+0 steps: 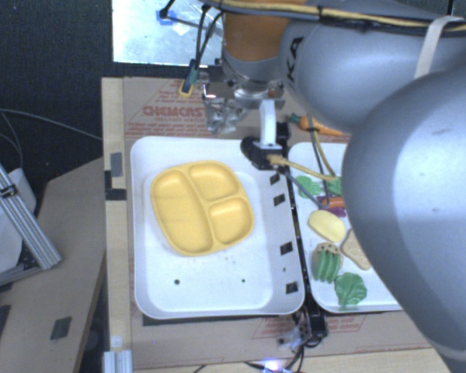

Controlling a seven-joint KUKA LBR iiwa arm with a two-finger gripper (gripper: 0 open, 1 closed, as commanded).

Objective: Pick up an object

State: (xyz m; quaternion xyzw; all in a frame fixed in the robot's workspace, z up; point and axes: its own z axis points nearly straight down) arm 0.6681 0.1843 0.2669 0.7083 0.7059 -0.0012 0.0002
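Two white bins: left bin (217, 301) holds one yellow divided plate (202, 206), lying flat near its middle. Right bin (349, 305) holds several small toy foods, partly hidden by the arm. Gripper (224, 119) sits above the left bin's far edge; opening cannot be told, nothing visibly held.

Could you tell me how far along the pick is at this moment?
Done: nothing looks lifted. The yellow divided plate lies flat in the left bin, toy food in the right bin. In hand: the gripper hovers above the left bin's far edge. Left: descend, grasp, lift.
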